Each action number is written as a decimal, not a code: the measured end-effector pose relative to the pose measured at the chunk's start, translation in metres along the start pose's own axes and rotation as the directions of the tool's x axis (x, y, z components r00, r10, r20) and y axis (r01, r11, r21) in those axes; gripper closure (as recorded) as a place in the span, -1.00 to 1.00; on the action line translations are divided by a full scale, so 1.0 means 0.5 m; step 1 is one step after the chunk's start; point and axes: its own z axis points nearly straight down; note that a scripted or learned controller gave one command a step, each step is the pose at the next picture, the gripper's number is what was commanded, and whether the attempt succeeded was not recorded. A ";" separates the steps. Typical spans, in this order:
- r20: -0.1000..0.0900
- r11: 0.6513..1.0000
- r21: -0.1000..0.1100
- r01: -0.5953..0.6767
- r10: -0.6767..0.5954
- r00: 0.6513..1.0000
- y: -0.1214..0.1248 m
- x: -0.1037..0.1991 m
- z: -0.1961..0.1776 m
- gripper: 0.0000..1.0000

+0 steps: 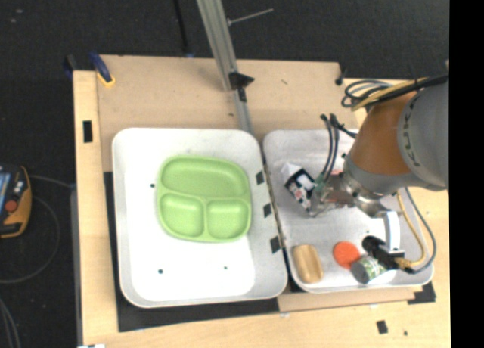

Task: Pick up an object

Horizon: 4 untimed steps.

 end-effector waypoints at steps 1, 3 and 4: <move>0.001 1.000 -0.001 0.009 -0.009 1.000 0.013 0.004 -0.090 1.00; 0.000 1.000 0.000 0.010 -0.010 1.000 0.027 0.005 -0.221 1.00; 0.000 1.000 0.003 0.012 -0.012 1.000 0.054 0.104 -0.208 1.00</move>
